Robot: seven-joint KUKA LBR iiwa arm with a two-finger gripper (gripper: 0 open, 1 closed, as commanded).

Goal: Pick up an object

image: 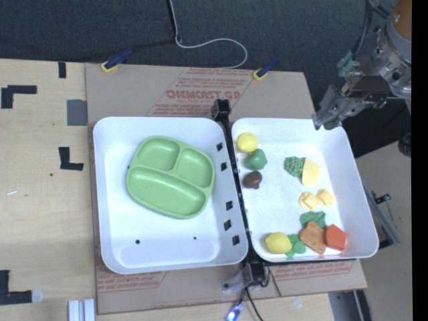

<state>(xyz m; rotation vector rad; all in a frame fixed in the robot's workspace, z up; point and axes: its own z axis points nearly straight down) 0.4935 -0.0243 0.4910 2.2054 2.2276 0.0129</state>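
The grey end effector (329,116) hovers above the right shallow white bin's (358,199) far corner, grip state untellable; small plastic food pieces, like the round yellow one (247,142), lie unpicked; lifting remains.

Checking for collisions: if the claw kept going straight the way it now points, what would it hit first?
Probably the far right rim of the right white bin: the claw points down-left just above it. Depth is unclear, so it might clear the rim and land on bare bin floor.
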